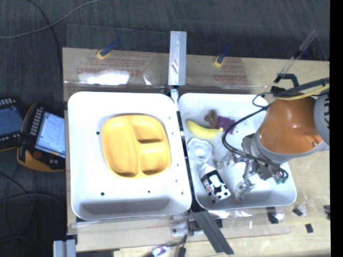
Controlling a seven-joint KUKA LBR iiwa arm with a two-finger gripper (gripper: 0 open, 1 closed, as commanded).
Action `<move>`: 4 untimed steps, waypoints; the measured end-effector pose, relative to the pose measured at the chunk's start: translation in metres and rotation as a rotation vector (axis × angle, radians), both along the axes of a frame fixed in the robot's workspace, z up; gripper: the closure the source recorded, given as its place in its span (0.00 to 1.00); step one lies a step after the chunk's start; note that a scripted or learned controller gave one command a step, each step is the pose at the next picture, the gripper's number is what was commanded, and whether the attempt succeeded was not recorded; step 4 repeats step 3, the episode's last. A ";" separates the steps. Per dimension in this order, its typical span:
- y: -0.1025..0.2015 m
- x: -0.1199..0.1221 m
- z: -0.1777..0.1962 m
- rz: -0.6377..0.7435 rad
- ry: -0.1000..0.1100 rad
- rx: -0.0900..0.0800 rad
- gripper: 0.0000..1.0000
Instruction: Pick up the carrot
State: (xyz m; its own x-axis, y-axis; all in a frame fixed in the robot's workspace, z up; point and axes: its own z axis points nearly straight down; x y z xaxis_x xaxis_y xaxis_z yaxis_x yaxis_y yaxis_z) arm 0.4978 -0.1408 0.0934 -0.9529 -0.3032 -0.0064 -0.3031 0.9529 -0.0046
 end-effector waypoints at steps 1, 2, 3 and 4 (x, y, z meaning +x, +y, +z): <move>0.010 0.009 -0.002 0.503 -0.005 -0.007 0.00; -0.038 0.043 0.078 0.641 0.002 0.005 0.00; -0.026 0.024 -0.003 0.706 -0.003 -0.004 0.00; -0.026 0.024 -0.003 0.706 -0.003 -0.004 0.00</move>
